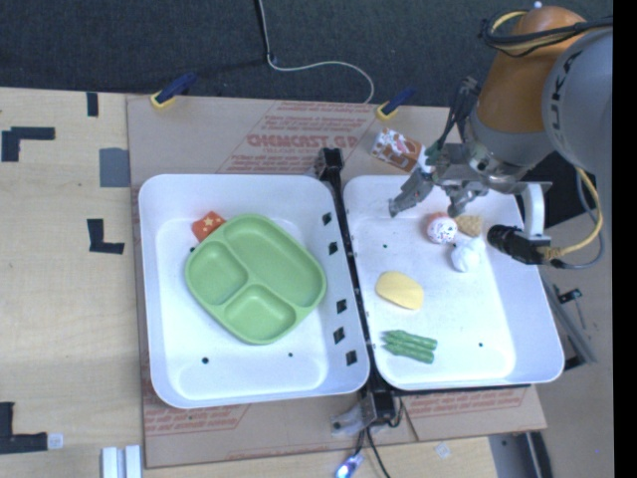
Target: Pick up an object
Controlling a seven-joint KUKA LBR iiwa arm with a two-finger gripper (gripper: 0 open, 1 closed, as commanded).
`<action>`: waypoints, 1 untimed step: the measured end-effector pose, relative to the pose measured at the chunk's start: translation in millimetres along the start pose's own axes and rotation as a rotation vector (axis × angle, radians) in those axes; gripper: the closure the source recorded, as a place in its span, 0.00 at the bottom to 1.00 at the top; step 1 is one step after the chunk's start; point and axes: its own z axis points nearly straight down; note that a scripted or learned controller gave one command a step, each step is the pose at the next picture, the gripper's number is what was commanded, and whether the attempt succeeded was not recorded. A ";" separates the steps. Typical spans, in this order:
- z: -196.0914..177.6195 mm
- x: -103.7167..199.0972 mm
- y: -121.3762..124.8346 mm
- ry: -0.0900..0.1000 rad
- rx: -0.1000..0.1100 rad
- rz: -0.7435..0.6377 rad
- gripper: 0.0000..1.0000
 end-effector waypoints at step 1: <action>-9.8 1.0 0.2 0.000 0.001 -0.002 1.00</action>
